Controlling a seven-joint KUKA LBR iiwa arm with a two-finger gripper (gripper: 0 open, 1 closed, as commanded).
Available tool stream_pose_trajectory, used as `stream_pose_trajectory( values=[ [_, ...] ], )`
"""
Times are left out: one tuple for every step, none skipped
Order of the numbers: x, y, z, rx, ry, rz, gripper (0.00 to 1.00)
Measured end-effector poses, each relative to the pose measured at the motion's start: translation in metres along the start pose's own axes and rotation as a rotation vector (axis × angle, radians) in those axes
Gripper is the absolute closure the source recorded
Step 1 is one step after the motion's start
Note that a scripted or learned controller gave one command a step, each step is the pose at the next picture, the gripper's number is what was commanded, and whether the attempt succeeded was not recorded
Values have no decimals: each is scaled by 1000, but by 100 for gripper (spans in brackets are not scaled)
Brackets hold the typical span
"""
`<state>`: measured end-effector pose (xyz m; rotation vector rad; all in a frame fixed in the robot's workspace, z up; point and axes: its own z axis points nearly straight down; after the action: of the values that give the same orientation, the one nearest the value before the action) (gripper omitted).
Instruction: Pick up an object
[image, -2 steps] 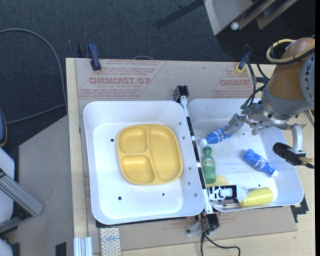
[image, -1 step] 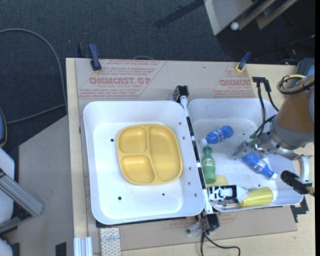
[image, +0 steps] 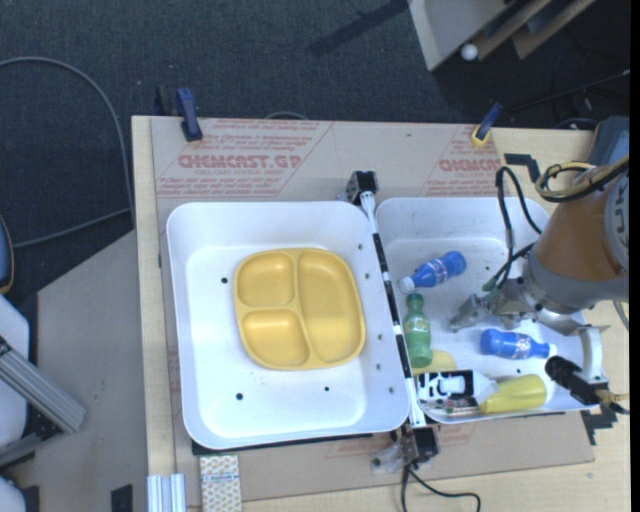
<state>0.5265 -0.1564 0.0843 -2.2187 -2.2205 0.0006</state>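
Tool hovered low in right bin, fingers pointing toward that bin's left side. Seemed part open, nothing seen between fingers; not certain, small and partly blurred by wrist hardware. Arm came in from right, orange band above wrist, covering bin's right portion.

Nearest candidate judged to be blue bottle, lying flat just beside tool, below and slightly right of it in view. Long axis ran roughly left-right, cap end toward bin's right. Second blue bottle lay above and left of tool, near, tilted diagonally, cap toward lower left. Green bottle lay along bin's left wall, long axis near vertical in view, left of tool, a little apart.

Yellow bottle sat at bin's lower edge, below first blue bottle, close but could not tell if touching. Black-and-white item at lower left corner, next to yellow bottle. Small yellow piece near green bottle's base.

Left bin held yellow divided plate, centred, well apart from tool. Both bins sat on counter.

Likely obstacles: crowding at lower edge, wrist bulk close over nearest bottle, round bottles prone to roll away under closing fingers.
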Motion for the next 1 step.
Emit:
stream_pose_trajectory(
  values=[
    [7, -41, 0, 0, 0, 2, 0]
  ],
)
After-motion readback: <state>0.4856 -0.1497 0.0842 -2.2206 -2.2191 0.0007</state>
